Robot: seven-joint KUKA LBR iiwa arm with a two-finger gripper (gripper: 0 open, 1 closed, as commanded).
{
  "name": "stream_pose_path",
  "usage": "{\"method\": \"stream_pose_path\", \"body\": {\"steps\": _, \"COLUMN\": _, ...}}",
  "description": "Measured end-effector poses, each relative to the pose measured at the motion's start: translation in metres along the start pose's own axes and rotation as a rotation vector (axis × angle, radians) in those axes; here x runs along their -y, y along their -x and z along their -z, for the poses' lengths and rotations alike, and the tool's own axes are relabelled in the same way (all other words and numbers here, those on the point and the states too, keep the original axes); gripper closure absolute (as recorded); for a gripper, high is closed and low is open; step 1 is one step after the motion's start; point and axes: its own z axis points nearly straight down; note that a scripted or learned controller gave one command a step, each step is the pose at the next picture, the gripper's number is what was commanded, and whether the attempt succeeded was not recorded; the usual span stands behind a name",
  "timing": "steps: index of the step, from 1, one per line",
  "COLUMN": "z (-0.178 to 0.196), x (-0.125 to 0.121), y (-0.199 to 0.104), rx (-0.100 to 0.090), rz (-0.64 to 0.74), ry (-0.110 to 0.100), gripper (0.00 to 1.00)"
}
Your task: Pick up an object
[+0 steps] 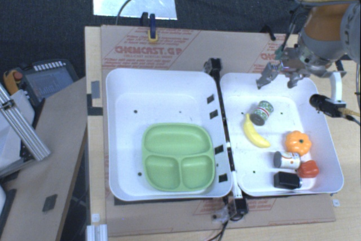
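My end effector [280, 77] hangs over the far edge of the right bin [327, 189], its two fingers spread apart with nothing between them. The things I could take all lie in that bin, nearer than I am. A small can [262, 112] lies tipped on its side closest to me, and just beside it on the near side is a banana [255, 132]. Further to the near right sit a little orange pumpkin [297, 143], a small white bottle [287, 160], a red piece [308, 169] and a black block [287, 180], crowded together and touching. The left bin [121, 121] holds a green divided tray [177, 156].

I judge the can the best pick: it looks light and rigid, stands clear of the cluster, and should not crush. Its round wall is probably slippery and may roll, so I would close across its body, fingers on the curved sides at mid-length. The banana looks like a light toy, curved, and best pinched across its middle.
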Motion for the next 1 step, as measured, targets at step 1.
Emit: {"method": "stream_pose_path", "body": {"steps": 1, "z": 0.0083, "x": -0.0022, "y": -0.0004, "rx": 0.001, "rz": 0.002, "ry": 0.012, "gripper": 0.0}}
